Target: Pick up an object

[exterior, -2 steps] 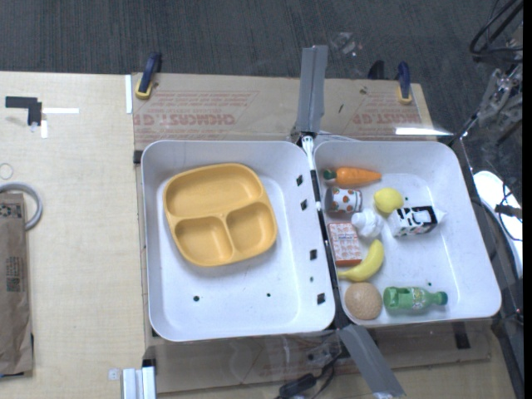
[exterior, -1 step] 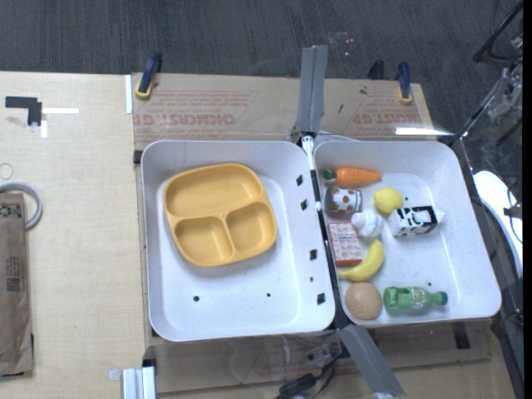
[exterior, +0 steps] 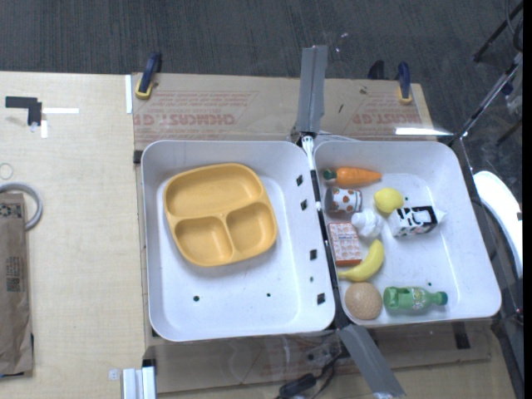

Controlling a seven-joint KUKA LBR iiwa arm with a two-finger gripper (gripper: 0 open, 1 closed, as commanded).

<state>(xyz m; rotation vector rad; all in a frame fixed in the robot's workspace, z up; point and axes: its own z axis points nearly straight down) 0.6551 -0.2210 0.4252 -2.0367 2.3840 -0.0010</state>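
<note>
The right bin [exterior: 465, 223] holds several small items. An orange carrot [exterior: 357, 175] lies at the back, with a small patterned cup [exterior: 344, 199] just in front of it. A yellow lemon [exterior: 387, 200] sits beside a black-and-white carton [exterior: 413, 219]. A white figure [exterior: 366, 221] lies above a yellow banana [exterior: 368, 261]. A red-and-white packet [exterior: 343, 241] rests along the bin's left wall. At the front sit a tan round bun [exterior: 362, 301] and a green bottle [exterior: 414, 298] on its side.
The left bin [exterior: 166, 306] holds a yellow three-compartment plate [exterior: 219, 214]. Cardboard [exterior: 216, 110] lies behind both bins, held by blue-and-yellow clamps [exterior: 149, 74]. A brown paper bag [exterior: 12, 281] lies on the wooden bench at the far left.
</note>
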